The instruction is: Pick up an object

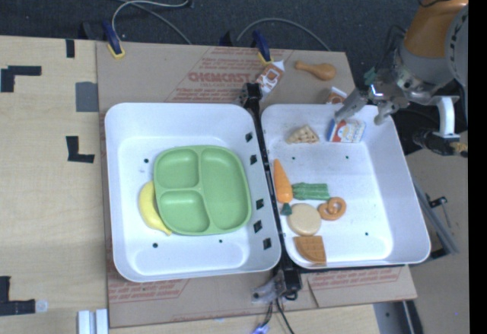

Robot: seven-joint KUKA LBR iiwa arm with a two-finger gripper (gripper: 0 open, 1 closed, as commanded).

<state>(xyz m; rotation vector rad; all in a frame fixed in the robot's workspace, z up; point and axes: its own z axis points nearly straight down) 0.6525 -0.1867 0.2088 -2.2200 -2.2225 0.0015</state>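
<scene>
Two-finger gripper (364, 106) spread open, nothing between fingers; small red-and-white carton (348, 130) just below it in right white bin (396, 173). Left white bin (125, 173), farther away, holds green divided plastic plate (202, 189) over yellow banana (150, 209).

grey robot arm (437, 43) with a rounded orange band, black cables along its side, pale metal gripper (367, 106) with two fingers

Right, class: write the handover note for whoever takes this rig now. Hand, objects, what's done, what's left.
Hand: open, holding nothing, above the right bin's far edge.
Nearest it: small carton and cracker.
Mid-bin: carrot, green piece, pretzel, round bun, toast.
Left bin: green plate, banana.
Done: nothing picked.
Left: grasp and lift one object.
</scene>
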